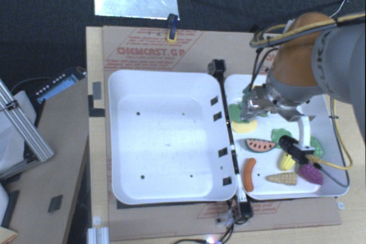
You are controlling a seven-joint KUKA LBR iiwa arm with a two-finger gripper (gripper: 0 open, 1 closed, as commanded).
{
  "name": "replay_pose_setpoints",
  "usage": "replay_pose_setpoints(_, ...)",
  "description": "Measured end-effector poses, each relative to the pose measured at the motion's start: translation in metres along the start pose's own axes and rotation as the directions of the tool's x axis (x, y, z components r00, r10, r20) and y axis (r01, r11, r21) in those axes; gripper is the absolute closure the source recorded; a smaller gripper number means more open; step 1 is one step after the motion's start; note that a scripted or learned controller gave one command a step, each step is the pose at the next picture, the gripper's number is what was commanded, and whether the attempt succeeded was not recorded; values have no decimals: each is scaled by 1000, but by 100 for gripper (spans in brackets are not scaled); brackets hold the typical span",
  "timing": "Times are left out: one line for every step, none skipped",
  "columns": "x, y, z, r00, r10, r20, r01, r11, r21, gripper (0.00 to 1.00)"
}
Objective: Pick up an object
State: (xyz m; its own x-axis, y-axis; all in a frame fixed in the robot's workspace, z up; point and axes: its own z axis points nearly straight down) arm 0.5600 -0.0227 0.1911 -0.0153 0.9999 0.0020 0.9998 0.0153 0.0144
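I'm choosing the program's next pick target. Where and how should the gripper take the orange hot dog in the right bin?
Grip the hot dog across its narrow middle, coming straight down from above. It lies flat, long axis roughly toward the right bin's near rim. Probably close across its width; the divider wall sits close on one side, the ice cream cone on the other.

White bins (166,140); red watermelon slice (261,145) with green rind; orange-red sausage (249,174); purple grapes (310,172); tan cone (282,179); yellow corn (286,162).

The arm (320,60) hides much of the right bin (337,191).
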Motion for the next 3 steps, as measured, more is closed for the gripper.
replay_pose_setpoints(-7,-4,6,1000,12,2,-13,1000,12,0)
replay_pose_setpoints(-64,-49,82,1000,20,4,-21,1000,22,0)
replay_pose_setpoints(-60,-44,67,1000,12,3,-12,1000,11,100)
